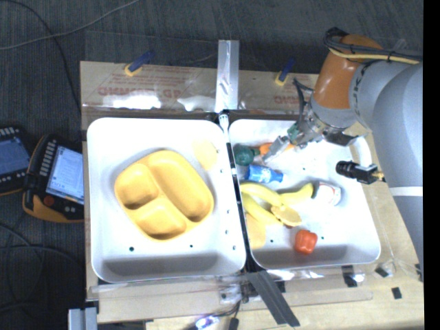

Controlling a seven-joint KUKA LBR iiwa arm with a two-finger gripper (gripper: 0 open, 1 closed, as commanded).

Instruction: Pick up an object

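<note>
Seeing our gripper (269,154) low over the right bin (357,249), near its far-left corner | we cannot tell its opening or hold | blue bottle (264,175) just beside it, banana (278,196) nearer us.

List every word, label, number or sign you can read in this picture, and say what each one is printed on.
No text can be read.
Red lettering on the clear sheet at the back of the bench: too blurred to read.
Lit screen of the handheld pendant left of the bins: content too small to read.
Label on the blue bottle in the right bin: too small to read.
</note>
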